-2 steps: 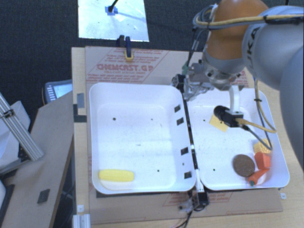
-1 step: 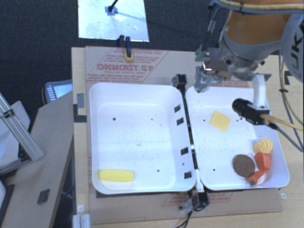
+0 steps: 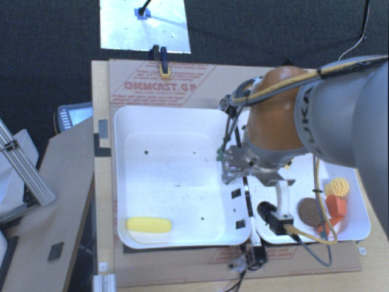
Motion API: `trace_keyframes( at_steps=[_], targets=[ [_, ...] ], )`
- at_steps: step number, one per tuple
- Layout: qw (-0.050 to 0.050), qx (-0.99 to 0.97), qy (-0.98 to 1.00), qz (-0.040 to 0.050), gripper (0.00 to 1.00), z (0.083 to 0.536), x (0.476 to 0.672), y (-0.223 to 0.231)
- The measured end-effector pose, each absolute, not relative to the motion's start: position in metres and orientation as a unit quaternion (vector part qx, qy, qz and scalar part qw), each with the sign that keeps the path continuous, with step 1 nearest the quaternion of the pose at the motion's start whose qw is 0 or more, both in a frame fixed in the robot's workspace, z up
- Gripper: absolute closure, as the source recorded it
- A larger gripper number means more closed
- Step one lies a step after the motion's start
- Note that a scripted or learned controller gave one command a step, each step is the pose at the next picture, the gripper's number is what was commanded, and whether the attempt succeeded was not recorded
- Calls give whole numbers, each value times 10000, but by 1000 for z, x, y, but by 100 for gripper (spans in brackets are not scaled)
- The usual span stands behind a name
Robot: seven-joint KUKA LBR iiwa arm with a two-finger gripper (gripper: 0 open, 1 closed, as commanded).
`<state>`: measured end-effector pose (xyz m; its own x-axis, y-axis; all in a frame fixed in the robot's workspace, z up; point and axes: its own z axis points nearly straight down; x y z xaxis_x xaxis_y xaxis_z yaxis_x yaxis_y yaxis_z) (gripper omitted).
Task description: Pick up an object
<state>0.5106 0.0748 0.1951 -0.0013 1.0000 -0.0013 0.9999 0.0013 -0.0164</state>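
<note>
The claw [image 3: 232,166] hangs over the left bin's [image 3: 170,120] right rim; how wide it stands I cannot tell. A yellow corn cob [image 3: 149,225] lies in that bin's near-left corner.

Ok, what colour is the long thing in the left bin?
The long thing is yellow; camera view.

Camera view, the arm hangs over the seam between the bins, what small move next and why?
Probably slide toward the right bin: the brown disc, orange block and yellow ball cluster there near the arm, while the yellow corn lies farther off in the left bin corner.
</note>
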Motion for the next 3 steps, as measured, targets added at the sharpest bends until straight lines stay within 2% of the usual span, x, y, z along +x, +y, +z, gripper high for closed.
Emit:
trace_keyframes(
  at_steps=[1, 2, 3],
  targets=[
    [-2, -7071, -7071, -3, 0, 203, 515, 74],
    [-16, -7081, -7061, -4, 0, 184, 554, 24],
    [-36, -7056, -7086, -26, 0, 185, 635, 12]
  ],
)
